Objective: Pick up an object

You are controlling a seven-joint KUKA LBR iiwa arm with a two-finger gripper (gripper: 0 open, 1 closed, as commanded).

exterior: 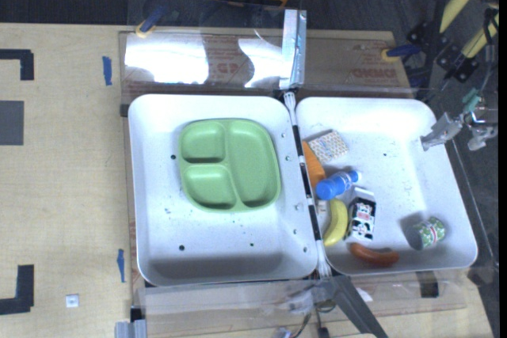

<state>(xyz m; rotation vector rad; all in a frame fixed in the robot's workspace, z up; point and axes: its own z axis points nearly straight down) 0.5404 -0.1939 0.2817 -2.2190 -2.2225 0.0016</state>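
The right bin (pixel 396 127) holds several objects. A patterned pouch (pixel 328 145) lies near its left wall beside an orange item (pixel 312 165). Below them are a blue bottle (pixel 336 184), a yellow banana (pixel 337 222), a black-and-white carton (pixel 363 219), a brown sausage (pixel 373 254) and a green can (pixel 428 233). My gripper (pixel 454 134) hovers at the bin's upper right rim, open, with nothing between its fingers. It is well apart from all the objects.
The left bin (pixel 150 194) bears a green divided plate (pixel 230 164). A clear plastic panel (pixel 206 51) stands behind the bins. Cables and stands crowd the upper right corner.
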